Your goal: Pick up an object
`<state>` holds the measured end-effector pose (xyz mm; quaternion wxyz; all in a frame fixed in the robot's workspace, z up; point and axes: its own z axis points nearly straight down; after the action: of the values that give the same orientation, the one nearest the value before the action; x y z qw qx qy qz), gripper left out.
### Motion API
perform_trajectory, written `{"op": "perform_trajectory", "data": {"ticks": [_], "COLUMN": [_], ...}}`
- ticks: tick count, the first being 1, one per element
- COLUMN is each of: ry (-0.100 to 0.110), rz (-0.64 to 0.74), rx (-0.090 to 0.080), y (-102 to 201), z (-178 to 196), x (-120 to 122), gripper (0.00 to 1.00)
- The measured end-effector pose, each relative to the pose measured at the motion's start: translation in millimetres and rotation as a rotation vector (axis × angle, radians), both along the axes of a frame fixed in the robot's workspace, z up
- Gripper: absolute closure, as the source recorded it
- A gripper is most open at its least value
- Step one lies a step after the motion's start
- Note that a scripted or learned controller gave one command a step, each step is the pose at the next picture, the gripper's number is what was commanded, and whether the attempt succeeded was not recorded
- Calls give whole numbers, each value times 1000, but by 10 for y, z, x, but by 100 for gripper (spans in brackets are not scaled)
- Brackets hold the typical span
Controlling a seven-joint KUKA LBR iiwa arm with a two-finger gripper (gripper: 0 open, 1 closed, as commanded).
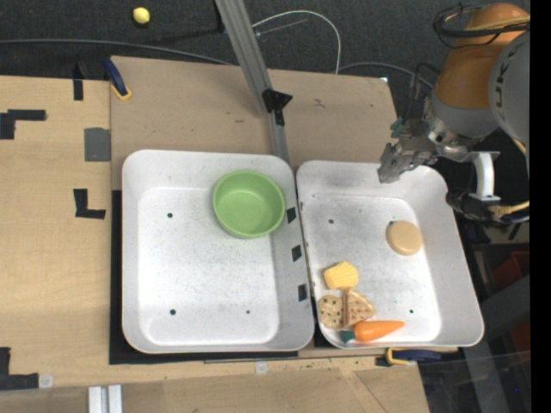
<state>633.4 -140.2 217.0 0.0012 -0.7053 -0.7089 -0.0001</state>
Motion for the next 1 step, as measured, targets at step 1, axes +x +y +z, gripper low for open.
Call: {"op": "perform_trajectory", "data": {"ticks": [1], "ry": [1], "rz": [0], "rx": [0], "y": [470], "z": [-20], "x": [-312], "gripper": [100]}}
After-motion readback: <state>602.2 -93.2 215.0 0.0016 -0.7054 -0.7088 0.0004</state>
